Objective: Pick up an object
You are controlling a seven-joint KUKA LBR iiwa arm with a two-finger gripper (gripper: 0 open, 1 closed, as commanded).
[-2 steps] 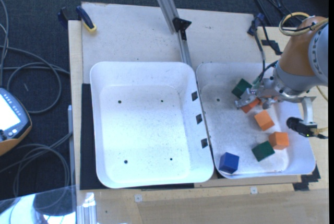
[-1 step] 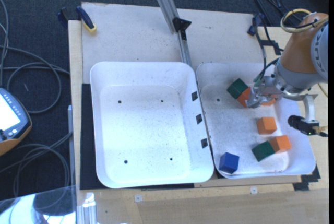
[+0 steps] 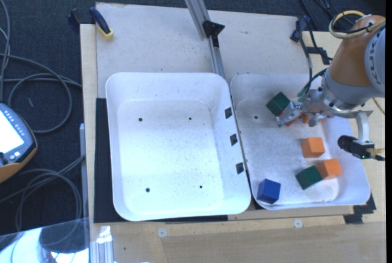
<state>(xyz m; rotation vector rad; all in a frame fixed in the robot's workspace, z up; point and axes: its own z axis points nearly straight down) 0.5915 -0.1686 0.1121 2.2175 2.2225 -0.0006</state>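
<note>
Blue cube (image 3: 268,190) sits nearest in the right bin (image 3: 245,133), with a green block (image 3: 308,176) touching an orange block (image 3: 330,168) and another orange cube (image 3: 313,146) farther back. Farthest, the pincer (image 3: 288,118) hangs low just beside a dark green block (image 3: 278,102), a red bit under it. Whether it is clenched I cannot tell; it should centre over the block before closing.

Arm (image 3: 358,68) cut off at right edge; red obj (image 3: 288,122) partly hidden under jaws.

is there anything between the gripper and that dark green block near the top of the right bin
Nothing visible stands between them. The gripper sits right beside the dark green block in the right bin; the other blocks lie lower in that bin, off the path.
</note>
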